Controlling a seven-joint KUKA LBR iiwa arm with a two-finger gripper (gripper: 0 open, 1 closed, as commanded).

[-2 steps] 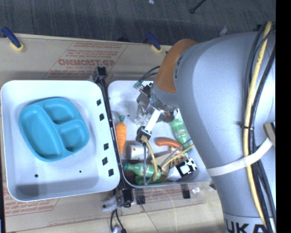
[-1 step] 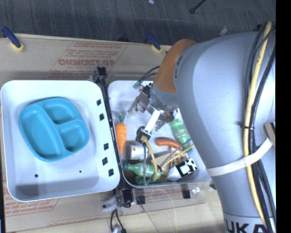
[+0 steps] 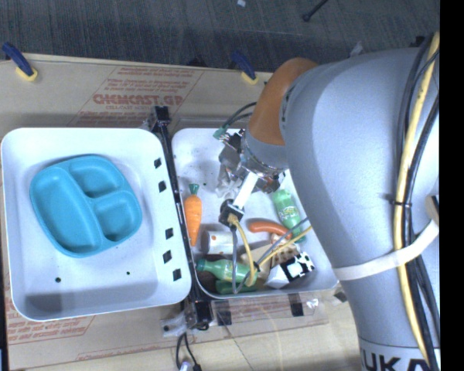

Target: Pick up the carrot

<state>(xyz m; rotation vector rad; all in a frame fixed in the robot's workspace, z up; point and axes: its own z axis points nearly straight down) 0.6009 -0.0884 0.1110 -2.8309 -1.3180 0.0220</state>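
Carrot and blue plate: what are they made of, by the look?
Carrot: probably a moulded plastic toy, given the uniform orange body, smooth matte skin and stubby green top. Plate: probably plastic, given the even blue, soft sheen and rounded moulded compartments. The view can't confirm either.

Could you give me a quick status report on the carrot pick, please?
Gripper over right bin. Carrot free by its left wall, apart from gripper. Nothing on top.
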